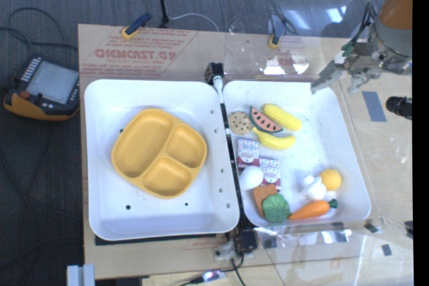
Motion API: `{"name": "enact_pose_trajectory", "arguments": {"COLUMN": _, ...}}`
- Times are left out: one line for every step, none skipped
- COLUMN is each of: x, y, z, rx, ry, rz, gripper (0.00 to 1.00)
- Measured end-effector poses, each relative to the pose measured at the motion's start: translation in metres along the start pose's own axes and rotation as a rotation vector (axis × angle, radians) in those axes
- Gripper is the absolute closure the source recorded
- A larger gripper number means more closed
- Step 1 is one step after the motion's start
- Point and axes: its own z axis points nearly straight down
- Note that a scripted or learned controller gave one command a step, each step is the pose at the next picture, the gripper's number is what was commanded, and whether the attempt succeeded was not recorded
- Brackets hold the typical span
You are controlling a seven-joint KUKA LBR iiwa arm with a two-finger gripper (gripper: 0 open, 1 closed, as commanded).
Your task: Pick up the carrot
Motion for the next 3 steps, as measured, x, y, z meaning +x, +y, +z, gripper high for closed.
{"name": "enact_pose_trajectory", "arguments": {"x": -0.016, "y": -0.076, "z": 0.134, "rx": 0.015, "ry": 0.013, "rz": 0.114, "gripper": 0.0}}
{"name": "enact_pose_trajectory", "arguments": {"x": -0.006, "y": -0.118, "z": 0.167, "rx": -0.004, "ry": 0.005, "rz": -0.114, "gripper": 0.0}}
{"name": "enact_pose_trajectory", "arguments": {"x": -0.011, "y": -0.135, "z": 0.169, "rx": -0.038, "ry": 0.001, "rz": -0.251, "gripper": 0.0}}
